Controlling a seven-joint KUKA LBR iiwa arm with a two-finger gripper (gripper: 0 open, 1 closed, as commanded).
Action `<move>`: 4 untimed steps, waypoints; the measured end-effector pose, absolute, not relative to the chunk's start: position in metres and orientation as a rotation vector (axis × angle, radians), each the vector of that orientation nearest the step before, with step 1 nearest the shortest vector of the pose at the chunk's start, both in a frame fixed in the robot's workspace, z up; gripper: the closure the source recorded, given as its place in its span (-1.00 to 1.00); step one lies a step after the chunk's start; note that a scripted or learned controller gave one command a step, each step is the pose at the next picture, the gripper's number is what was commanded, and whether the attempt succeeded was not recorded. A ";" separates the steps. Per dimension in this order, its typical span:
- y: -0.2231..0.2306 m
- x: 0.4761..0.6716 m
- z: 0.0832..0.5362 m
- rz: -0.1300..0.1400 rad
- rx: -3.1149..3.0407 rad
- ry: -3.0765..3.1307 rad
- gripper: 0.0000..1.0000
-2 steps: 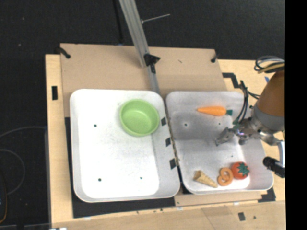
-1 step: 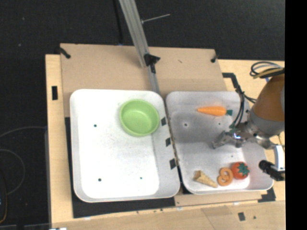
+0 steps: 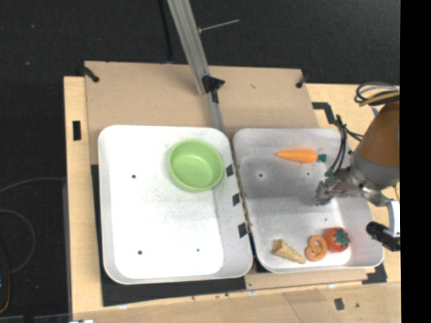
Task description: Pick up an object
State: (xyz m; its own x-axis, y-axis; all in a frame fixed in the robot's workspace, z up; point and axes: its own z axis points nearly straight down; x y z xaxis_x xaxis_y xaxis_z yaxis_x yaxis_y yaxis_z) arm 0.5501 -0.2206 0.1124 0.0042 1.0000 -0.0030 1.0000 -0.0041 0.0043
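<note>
The carrot [image 3: 297,156], a smooth orange toy tapering to a point, lies flat in the right bin [image 3: 269,200], just up-frame and a little to the left of the gripper [image 3: 324,194]. Its long axis runs across the frame, the pointed tip toward the left and the blunt end with a small green stub toward the right. It lies apart from the gripper.

The gripper is down low over the bin floor near the bin's right wall; whether it is open or closed cannot be told. The arm [image 3: 380,147] comes in from the right, its orange band above the grey wrist, with dark cables looping behind it.

Down-frame of the gripper, along the bin's near edge, sit a red tomato-like toy [image 3: 337,239] with a green top, an orange ring-shaped piece [image 3: 315,248] touching it on the left, and a tan wedge [image 3: 288,251] further left.

Well to the left of the gripper, the left bin [image 3: 135,241] holds a round, glossy green bowl [image 3: 196,165] standing upright near its far right corner. Both bins are shallow white trays resting side by side on the tan worktop [image 3: 168,93].
</note>
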 end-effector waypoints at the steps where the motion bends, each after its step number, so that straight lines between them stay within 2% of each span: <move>1: -0.218 0.549 0.176 0.006 2.212 2.220 1.00; 3: -0.206 0.549 0.292 0.007 2.209 2.221 1.00; 4: -0.150 0.560 0.276 0.001 2.213 2.228 1.00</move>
